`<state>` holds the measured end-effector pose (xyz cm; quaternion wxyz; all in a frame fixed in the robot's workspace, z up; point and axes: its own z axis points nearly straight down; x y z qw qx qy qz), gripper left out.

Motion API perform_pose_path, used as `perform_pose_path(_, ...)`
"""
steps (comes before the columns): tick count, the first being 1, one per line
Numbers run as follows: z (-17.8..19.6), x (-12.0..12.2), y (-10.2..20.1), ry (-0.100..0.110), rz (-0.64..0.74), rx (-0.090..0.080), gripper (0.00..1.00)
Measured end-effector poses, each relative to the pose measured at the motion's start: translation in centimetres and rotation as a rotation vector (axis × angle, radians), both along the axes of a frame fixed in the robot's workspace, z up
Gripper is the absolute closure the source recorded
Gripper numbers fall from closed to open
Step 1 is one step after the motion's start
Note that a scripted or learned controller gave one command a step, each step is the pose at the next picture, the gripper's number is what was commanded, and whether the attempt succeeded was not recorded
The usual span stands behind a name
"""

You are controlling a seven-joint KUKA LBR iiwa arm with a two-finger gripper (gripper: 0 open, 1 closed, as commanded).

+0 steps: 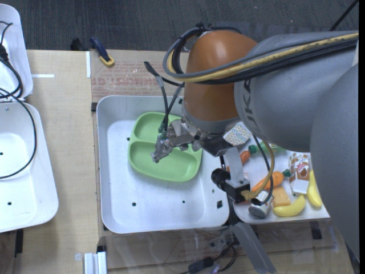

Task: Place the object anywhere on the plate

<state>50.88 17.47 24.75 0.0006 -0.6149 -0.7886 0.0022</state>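
Camera view is dominated by the grey arm (296, 84) and its orange band (214, 79), which cover the right bin's far side and most of what lies there. Its pincer (159, 152) hangs over the green divided plate (142, 153) in the white bin (114, 210); whether it is spread or pressed together I cannot tell, and no object can be made out between its tips. At the right, partly hidden by the arm, toy foods lie together: a banana (288, 208), a carrot (265, 182), a small printed carton (299, 167) whose writing is too small to read. Faded reddish lettering on the table (63, 124) above the bin is unreadable.
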Motion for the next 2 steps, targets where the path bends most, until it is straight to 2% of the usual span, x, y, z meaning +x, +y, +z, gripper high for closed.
perform_pose_path(1, 0.56, -3.13, -0.16, 0.0, -0.4, -0.002, 0.0)
perform_pose_path(2, 0.56, -3.13, -0.17, 0.0, -0.4, -0.003, 0.0)
